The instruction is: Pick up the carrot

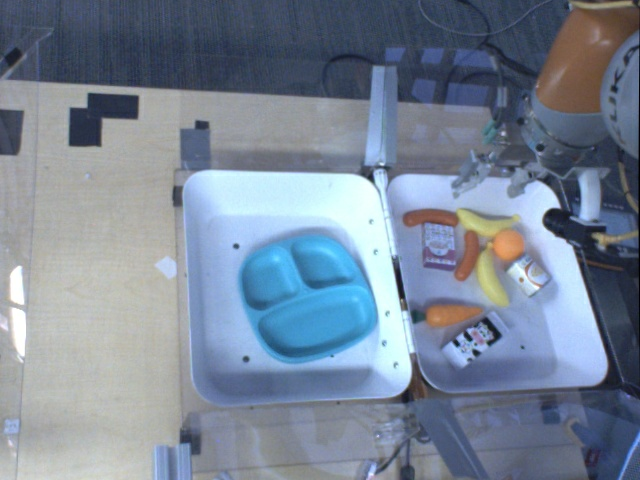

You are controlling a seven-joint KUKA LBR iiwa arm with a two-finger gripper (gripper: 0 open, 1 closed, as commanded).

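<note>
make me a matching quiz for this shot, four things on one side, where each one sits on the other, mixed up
Things:
1. carrot
2. blue tray
3. orange
4. gripper

Places:
A. in the left bin
B. above the right bin's far edge
C. in the right bin, near its left wall, beside the black and white carton
D. in the right bin, between two bananas

Pairs: 1-C, 2-A, 3-D, 4-B

Arm (590, 63) cut by right edge.
</note>
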